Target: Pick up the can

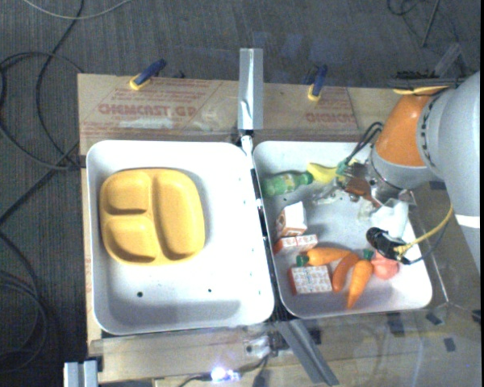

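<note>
- The left bin [226, 297] holds 1 yellow tray [153, 214] with 3 compartments, lying toward the bin's upper left.
- The right bin [411, 297] holds the clutter: a green bottle [286, 182] lying on its side near the top left, and a yellow banana [327, 172] just beside its right end.
- Below the bottle sit 3 small cartons: a white one [293, 215], a red-and-white one [295, 242] touching it from below, and a patterned one [310, 279] near the front wall.
- 3 carrots [345, 269] lie bunched at the bin's front centre, with a red tomato [385, 268] just beside them on the right.
- The arm [407, 139] reaches in from the right — its orange band is over the bin's upper right corner.
- The gripper [365, 192] hangs low in the bin's upper right part, near the banana; whether it is open or closed cannot be told.
- The can [356, 185] is hard to make out — a small brown, shiny shape right at the gripper seems to be it, but contact cannot be judged.
- 2 blue-and-yellow clamps [148, 73] pin the cardboard [169, 110] behind the bins.
</note>
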Action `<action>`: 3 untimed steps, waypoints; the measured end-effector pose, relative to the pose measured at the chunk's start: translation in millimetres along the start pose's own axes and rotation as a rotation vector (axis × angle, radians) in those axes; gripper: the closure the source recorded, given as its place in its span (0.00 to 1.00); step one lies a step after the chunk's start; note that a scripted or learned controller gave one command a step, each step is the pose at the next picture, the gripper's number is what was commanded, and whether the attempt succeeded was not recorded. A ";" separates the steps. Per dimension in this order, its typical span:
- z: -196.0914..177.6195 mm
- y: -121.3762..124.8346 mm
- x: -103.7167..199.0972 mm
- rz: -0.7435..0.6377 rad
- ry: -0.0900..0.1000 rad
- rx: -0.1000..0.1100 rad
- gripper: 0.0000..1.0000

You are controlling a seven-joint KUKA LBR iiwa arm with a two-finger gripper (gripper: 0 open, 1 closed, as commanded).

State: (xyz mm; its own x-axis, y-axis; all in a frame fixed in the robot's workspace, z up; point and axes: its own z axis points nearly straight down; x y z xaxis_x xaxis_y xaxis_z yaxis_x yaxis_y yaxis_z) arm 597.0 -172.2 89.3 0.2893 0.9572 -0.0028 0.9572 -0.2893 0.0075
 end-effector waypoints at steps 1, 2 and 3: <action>4.4 59.8 2.7 0.172 -0.006 0.060 0.00; 4.3 52.8 22.3 0.271 -0.032 0.053 0.00; 0.4 11.3 16.8 0.347 -0.002 0.000 0.00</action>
State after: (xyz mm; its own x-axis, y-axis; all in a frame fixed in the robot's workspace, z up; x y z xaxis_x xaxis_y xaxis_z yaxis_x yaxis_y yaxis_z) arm 612.7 -159.4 88.9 0.5978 0.8017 -0.0025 0.8016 -0.5977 0.0087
